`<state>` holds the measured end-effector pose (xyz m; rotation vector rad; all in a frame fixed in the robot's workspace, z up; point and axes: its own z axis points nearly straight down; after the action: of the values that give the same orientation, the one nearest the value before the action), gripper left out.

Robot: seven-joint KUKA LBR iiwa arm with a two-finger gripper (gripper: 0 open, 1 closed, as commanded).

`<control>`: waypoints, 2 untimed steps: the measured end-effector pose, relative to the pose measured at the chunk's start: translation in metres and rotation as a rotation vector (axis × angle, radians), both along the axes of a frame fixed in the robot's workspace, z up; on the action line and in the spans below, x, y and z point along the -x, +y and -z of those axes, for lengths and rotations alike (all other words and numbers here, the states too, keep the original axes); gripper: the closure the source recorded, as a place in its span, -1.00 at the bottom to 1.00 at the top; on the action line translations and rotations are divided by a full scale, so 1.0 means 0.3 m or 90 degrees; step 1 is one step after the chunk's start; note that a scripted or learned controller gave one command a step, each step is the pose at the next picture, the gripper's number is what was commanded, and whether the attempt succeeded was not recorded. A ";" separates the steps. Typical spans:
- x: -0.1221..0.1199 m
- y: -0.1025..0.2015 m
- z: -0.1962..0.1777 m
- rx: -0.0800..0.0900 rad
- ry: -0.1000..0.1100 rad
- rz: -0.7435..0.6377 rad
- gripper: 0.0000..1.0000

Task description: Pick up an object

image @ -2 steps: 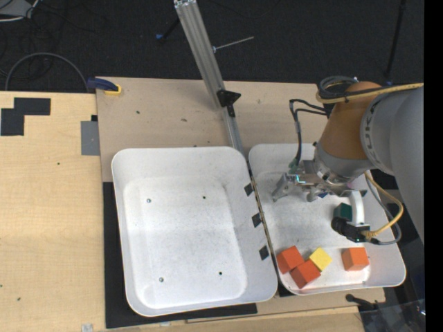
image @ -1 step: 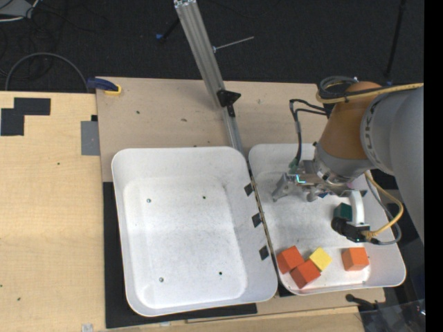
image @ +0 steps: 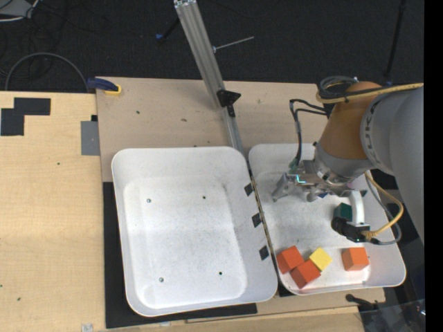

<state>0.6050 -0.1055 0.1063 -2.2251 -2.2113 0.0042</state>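
My gripper [image: 296,193] hangs over the upper middle of the right bin [image: 387,272], under the grey arm with the orange band. Its fingers stand open, spread apart, with only bare bin floor between them. Near the front of that bin lie two red-orange blocks [image: 291,258] [image: 305,274] touching each other, a yellow block [image: 320,259] right beside them, and an orange block [image: 355,258] a little further right. A dark green object [image: 344,212] lies to the right of the gripper, partly hidden by the arm's white cable fitting.
The left bin [image: 131,178] sits beside the right one, joined by black clips [image: 256,219]. A slanted aluminium bar [image: 204,54] rises behind the bins. Arm cables [image: 377,235] loop over the right bin's right side.
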 end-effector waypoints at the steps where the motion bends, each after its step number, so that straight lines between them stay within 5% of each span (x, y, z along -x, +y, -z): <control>1: 0.000 0.000 0.000 0.000 0.000 0.000 -1.00; 2: 0.001 -0.007 -0.032 0.000 0.001 0.003 1.00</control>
<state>0.6046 -0.1075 0.1159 -2.2289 -2.2063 0.0048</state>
